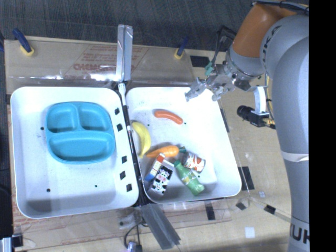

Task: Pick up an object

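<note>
Just above the sausage the gripper hangs with jaws apart (holding nothing); I'd lower it straight, straddling the sausage's narrow width

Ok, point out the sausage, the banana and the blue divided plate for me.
sausage (168, 116): camera view, middle of its length.
banana (142, 137): camera view, middle of its curve.
blue divided plate (80, 145): camera view, floor of its large compartment.

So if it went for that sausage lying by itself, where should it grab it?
Probably across the middle of the sausage, coming straight down from above. It lies flat and apart from the other items, running left to right, so the gripper could close over its narrow width with white bin floor free either side.
</note>
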Robot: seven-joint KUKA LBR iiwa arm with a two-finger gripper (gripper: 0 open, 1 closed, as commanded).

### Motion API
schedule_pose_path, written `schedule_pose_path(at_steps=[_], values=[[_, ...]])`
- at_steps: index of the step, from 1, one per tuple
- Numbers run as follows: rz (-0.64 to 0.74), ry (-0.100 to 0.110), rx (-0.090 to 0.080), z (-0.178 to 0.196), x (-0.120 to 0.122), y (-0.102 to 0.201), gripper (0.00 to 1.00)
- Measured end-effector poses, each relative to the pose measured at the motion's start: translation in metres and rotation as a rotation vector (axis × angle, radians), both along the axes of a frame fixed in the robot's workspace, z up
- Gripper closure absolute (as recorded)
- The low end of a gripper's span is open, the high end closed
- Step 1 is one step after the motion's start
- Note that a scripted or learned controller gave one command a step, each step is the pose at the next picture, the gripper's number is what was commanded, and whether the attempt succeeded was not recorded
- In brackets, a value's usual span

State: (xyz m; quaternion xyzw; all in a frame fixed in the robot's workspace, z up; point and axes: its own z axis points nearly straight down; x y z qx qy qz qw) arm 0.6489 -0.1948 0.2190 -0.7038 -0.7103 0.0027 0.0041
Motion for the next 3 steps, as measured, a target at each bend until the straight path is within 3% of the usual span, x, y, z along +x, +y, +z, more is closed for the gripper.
schedule_pose_path(at_steps=[1,2,3], values=[[0.101,-0.002,-0.001,-0.13,-0.007,0.041,0.0],[0.105,0.006,0.001,-0.124,-0.009,0.042,1.0],[0.102,-0.003,0.0,-0.03,-0.012,0.116,1.0]])
